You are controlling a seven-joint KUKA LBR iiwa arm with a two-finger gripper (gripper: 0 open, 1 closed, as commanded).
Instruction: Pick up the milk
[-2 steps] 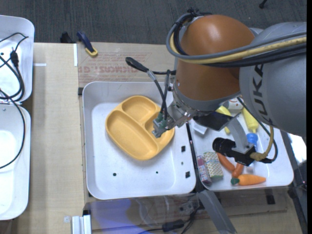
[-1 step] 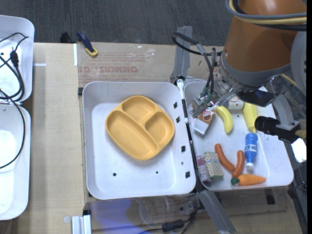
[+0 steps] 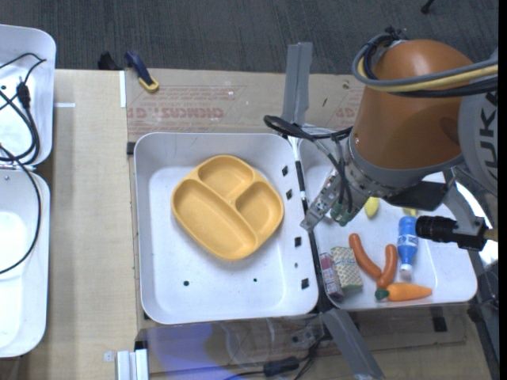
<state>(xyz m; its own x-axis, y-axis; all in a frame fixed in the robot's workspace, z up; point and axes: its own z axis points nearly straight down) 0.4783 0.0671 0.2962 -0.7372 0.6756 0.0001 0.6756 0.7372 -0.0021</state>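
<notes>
Milk carton [image 3: 341,269] low in right bin, sausages [image 3: 366,257] and carrot [image 3: 404,292] beside; gripper [image 3: 333,204] above, state unclear.

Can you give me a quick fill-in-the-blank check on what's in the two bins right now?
1. The yellow divided plate lies in the ____ bin of the view.
2. The milk carton lies in the right bin, near its ____ wall.
3. The carrot is colored ____.
4. The small bottle has a ____ label.

Missing words: left; left; orange; blue
</notes>
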